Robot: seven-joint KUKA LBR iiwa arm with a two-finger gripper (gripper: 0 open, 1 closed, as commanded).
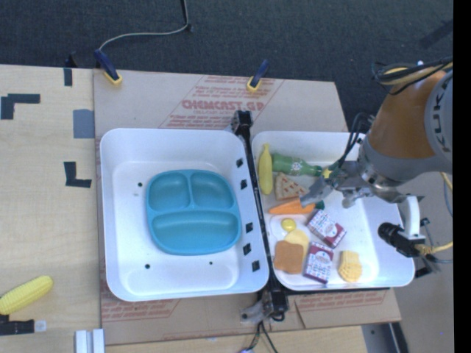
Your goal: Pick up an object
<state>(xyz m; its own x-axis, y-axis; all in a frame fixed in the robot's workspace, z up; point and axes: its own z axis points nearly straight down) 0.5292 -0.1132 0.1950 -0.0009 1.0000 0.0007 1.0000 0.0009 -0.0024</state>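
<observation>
Several toy foods crowd the right bin, so the gripper should drop straight onto one piece and avoid nudging its neighbours. Whether it is parted or closed, I cannot tell. The orange carrot lies just beneath its tip, near the bin's left wall; nothing appears held.

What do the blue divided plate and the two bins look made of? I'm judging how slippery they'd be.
The blue divided plate looks like moulded plastic, matte to satin: uniform colour, rounded compartment ridges, soft highlights. The left bin and right bin look like smooth white plastic with rounded rims and a slight sheen. Exact material can't be confirmed.
</observation>
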